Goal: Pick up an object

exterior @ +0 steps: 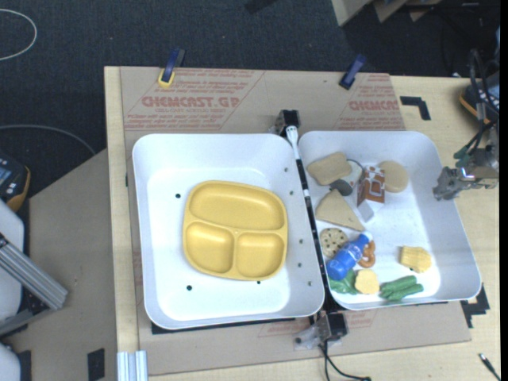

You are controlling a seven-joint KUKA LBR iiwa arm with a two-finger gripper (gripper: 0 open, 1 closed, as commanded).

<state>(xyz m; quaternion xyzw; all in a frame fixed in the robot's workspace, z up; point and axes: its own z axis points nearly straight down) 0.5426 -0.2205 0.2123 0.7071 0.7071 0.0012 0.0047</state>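
Note:
The right bin [444, 236] holds several toy foods. Among them are a tan bread slice [329, 167], a round bun [394, 175], a brown and white piece [371, 187], a tan wedge [336, 210], a cookie [332, 238], a blue bottle [347, 258], a yellow chunk [415, 258] and green pods [401, 287]. My gripper [451, 182] hangs at the bin's right rim, to the right of the bun and apart from all the items. Nothing shows between its tips.
The left bin [159, 213] carries a yellow divided plate [235, 230]. A black divider strip [302, 189] runs between the bins. Two clamps [168, 68] [352, 72] hold the cardboard base at the back. Cables hang beside the arm at the right.

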